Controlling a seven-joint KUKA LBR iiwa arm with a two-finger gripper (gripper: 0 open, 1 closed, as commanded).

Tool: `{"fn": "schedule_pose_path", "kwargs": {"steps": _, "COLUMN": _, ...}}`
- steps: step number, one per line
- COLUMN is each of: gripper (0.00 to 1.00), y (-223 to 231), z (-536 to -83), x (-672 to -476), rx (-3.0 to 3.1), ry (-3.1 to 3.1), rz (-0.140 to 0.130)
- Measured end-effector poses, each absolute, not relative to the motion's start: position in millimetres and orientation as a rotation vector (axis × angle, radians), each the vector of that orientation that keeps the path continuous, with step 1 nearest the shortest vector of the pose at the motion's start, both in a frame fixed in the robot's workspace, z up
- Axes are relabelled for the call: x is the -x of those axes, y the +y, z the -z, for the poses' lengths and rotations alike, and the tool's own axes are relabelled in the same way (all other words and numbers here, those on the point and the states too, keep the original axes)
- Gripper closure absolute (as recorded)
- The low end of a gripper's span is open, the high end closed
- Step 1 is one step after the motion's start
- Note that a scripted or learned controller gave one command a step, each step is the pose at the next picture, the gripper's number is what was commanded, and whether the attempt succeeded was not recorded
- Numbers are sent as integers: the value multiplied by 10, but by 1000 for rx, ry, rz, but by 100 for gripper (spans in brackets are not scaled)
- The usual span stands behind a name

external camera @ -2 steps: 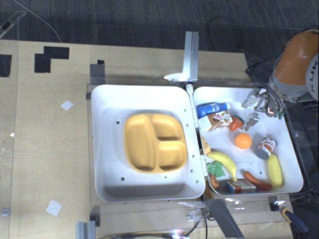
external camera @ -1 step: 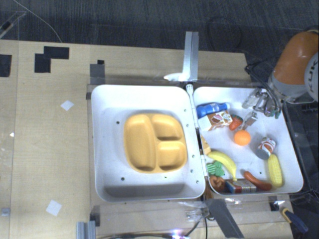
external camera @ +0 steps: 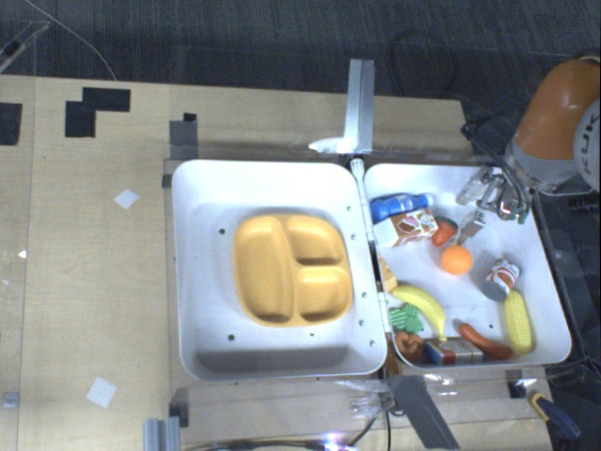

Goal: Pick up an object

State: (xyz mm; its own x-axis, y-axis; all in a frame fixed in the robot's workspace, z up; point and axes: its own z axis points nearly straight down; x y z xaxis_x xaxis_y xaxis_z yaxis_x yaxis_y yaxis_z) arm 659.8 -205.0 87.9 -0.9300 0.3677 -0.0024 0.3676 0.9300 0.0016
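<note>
Orange and grey, the arm (external camera: pixel 563 125) enters from the right of the camera view and bends down over the upper right corner of the right bin (external camera: pixel 554 280). Its hand (external camera: pixel 484 205) hangs at a slant just above the bin floor, the metal fingers (external camera: pixel 470 191) pointing down and to the left; they stand a little apart with nothing between them. Just below the fingertips lies a round orange ball (external camera: pixel 456 261), apart from the hand, with a small red piece (external camera: pixel 444 234) beside it. To the left, a blue-capped packet (external camera: pixel 406 218) lies with its long axis running roughly left to right against the bin's upper left wall. A banana (external camera: pixel 423 306) lies lower down, its long axis slanting from upper left to lower right. A corn cob (external camera: pixel 518 320) rests near the right wall, its long axis close to upright in the view. A small can (external camera: pixel 501 278) lies tilted just above the cob. A red sausage-like piece (external camera: pixel 484 339) lies along the lower edge. The left bin (external camera: pixel 202 252) on the worktop (external camera: pixel 84 280) holds a yellow divided tray (external camera: pixel 291 268).
</note>
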Motion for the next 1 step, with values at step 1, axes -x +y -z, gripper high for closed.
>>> {"fn": "schedule_pose_path", "kwargs": {"steps": 1, "gripper": 0, "y": -2056, "z": -1252, "x": -6479, "rx": -1038, "ry": 2952, "rz": -1}}
